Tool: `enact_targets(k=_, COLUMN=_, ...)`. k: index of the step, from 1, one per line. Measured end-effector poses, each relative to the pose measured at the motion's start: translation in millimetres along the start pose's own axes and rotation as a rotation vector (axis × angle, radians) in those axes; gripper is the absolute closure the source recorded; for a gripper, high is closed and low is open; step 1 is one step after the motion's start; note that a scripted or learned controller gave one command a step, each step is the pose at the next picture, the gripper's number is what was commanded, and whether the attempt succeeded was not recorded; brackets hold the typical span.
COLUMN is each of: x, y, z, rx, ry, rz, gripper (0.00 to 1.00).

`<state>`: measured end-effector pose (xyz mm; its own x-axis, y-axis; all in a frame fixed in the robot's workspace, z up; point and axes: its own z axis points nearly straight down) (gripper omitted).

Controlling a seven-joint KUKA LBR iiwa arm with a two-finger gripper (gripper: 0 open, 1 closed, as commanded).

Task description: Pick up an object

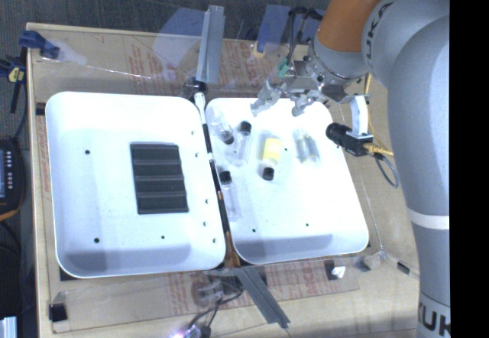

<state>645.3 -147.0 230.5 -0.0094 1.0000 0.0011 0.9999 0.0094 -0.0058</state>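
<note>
Objects for the pick lie scattered in the right bin (348,233), seen from the camera fixed above the bench. At the centre of the bin's floor sits a yellow block (270,149), with a small black cap (267,173) just beside it at 6 o'clock. A clear tube (306,147) lies near the block at 3 o'clock. Toward 10 o'clock of the block, another black cap (244,128) rests next to a clear vial (225,134), and farther down the bin's left wall a clear tube with a black end (228,190) lies lengthwise.

The gripper (282,103) hangs over the far rim of the right bin, at 12 o'clock from the yellow block, its two metal fingers (262,104) spread apart with nothing between them. Above it the arm's orange band (348,11) and grey body (416,92) fill the right side of the scene.

In the left bin (69,199), a black ribbed block (159,178) lies flat near the middle, well apart from the walls. Both bins rest side by side on a wooden bench (114,42), with a metal rail (208,42) standing at 12 o'clock between them.
</note>
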Motion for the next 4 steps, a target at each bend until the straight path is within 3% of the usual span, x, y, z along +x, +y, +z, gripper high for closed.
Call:
enact_targets(k=1, x=-25.6, y=-36.4, z=123.7, rx=-0.005, ry=-0.001, rz=0.014, gripper=0.00)
enact_targets(k=2, x=-25.8, y=-35.6, z=112.1, rx=-0.005, ry=-0.002, rz=0.009, gripper=1.00)
enact_targets(k=3, x=-25.3, y=-36.2, z=113.3, rx=-0.003, ry=-0.002, rz=0.008, gripper=0.00)
enact_targets(k=4, x=10.9, y=-12.0, z=138.5, rx=-0.006, ry=-0.002, rz=-0.077, gripper=0.00)
